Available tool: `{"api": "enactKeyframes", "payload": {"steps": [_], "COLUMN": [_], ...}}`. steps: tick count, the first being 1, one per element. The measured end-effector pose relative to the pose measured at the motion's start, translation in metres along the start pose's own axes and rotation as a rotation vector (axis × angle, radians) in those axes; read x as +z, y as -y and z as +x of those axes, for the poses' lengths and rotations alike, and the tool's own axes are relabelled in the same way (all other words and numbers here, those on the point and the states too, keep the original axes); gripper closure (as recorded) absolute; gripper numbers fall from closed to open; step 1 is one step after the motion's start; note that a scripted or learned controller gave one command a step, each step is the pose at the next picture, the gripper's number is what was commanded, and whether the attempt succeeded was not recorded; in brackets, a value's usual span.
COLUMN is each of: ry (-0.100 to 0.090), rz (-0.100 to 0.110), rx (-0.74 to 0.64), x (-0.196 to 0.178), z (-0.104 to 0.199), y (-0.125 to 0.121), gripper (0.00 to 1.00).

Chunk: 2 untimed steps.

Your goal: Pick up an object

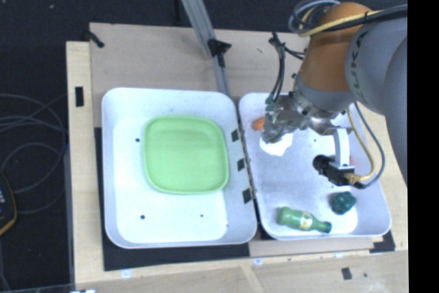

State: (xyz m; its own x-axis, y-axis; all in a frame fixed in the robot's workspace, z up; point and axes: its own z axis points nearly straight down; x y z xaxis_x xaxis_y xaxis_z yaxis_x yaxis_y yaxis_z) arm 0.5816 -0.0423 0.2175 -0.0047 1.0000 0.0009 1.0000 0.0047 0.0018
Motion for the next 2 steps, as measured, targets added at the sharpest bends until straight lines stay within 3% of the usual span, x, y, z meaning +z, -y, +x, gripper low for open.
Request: {"api": "enactKeyframes", "payload": {"steps": [2], "ry": [0.0], "rz": [0.0], "rx": [0.001], "x": [-0.02], "z": [0.097], "y": [-0.032], "gripper": [1.0]}}
